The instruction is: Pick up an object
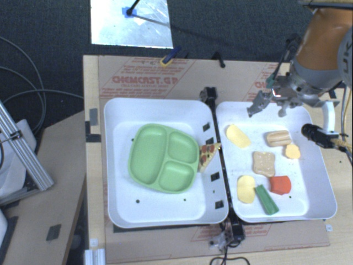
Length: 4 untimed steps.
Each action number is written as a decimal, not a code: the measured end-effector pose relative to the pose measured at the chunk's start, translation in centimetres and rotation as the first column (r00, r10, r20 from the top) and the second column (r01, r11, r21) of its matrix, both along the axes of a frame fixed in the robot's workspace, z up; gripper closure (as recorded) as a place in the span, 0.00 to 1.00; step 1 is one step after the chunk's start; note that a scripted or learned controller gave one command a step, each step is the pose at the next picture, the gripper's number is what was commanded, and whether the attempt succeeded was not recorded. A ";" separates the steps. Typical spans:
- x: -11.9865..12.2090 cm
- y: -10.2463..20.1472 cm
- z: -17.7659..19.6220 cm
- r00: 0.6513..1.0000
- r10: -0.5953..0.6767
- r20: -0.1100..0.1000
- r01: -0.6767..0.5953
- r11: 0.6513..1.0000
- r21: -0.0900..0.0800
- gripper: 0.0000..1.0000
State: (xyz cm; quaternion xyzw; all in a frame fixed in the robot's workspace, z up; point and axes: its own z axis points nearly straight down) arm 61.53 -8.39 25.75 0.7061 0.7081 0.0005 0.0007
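Cardboard-topped bench (149,79), two white bins (165,112), dark carpet (44,15)

The right bin (317,173) is crowded: food pieces sit close together, with bare floor mostly along its far edge. In the left bin (118,142), the green tray (162,158) fills the middle; the pizza slice (208,154) seems wedged against the divider.

Two white bins on show: the left bin (118,203) and the right bin (314,206). One green divided plate (162,158), one pizza slice (207,154). Seven toy foods (263,163) in the right-hand bin, three of them yellow.
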 end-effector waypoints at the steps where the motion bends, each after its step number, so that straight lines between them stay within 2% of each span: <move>1: -2.5 0.3 -7.7 1.000 -0.002 -0.008 0.002 1.000 0.001 0.00; 2: -8.7 -2.7 -17.6 1.000 -0.007 -0.003 0.007 1.000 -0.002 0.00; 3: -6.5 -4.6 -9.9 1.000 -0.003 0.008 0.003 1.000 -0.003 0.00; 4: -11.8 -6.8 -17.6 1.000 -0.006 -0.007 0.006 1.000 0.002 0.00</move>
